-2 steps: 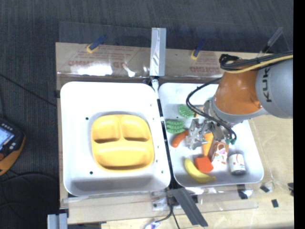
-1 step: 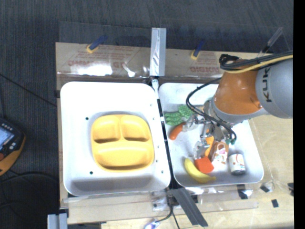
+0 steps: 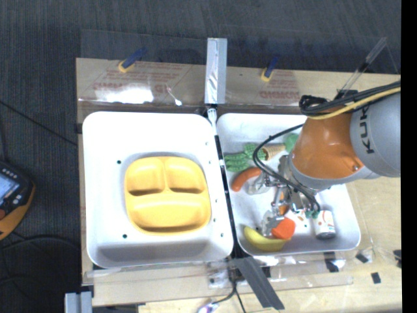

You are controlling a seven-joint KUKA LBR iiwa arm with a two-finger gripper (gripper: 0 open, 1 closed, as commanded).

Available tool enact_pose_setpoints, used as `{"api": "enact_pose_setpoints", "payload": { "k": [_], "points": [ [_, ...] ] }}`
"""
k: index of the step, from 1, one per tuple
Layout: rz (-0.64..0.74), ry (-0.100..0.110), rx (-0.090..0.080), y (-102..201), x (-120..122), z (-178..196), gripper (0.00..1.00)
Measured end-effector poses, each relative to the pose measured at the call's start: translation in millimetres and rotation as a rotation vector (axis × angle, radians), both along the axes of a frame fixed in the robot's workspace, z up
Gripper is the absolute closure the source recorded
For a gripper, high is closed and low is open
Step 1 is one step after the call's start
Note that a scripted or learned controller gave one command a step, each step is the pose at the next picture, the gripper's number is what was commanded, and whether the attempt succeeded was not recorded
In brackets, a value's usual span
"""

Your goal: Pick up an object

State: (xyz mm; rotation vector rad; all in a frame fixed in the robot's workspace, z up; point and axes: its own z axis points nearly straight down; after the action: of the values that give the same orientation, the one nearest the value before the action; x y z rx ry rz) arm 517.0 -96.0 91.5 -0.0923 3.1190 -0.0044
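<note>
down at six o'clock in the right bin [image 3: 339, 240], a yellow banana [image 3: 260, 238] lies along the front wall, and just above it, touching or nearly so, sits a small orange object [image 3: 284, 227]. the gripper [image 3: 273, 222] hangs right over that pair, its tip at the orange object's nine o'clock edge; whether the pincer is wide, narrow or closed on anything i cannot tell, since the wrist and cables crowd the spot. at three o'clock from the orange object stands a small white can [image 3: 324, 222] with a red label. further back, toward eleven o'clock, an orange-red carrot-like piece [image 3: 242, 177] lies by the dividing wall, with green toy vegetables [image 3: 242, 158] beyond it. the left bin [image 3: 104, 175] carries a yellow divided tray [image 3: 168, 193].

judging by the pose, the step in hand is the descent or closing onto the orange object. the next move calls for a firm close on it alone, clear of the banana, then a straight lift.
</note>
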Motion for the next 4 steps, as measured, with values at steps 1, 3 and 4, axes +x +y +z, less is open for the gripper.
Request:
{"api": "enact_pose_setpoints", "payload": {
  "k": [1, 3, 4],
  "points": [
    [0.005, 0.008, -0.001, 1.5, 45.1, -0.9, 0.0],
    [0.092, 0.008, -0.003, -0.8, 72.5, -1.1, 0.0],
    [0.095, 0.008, -0.003, -20.0, 18.8, -0.6, 0.0]
  ]
}}
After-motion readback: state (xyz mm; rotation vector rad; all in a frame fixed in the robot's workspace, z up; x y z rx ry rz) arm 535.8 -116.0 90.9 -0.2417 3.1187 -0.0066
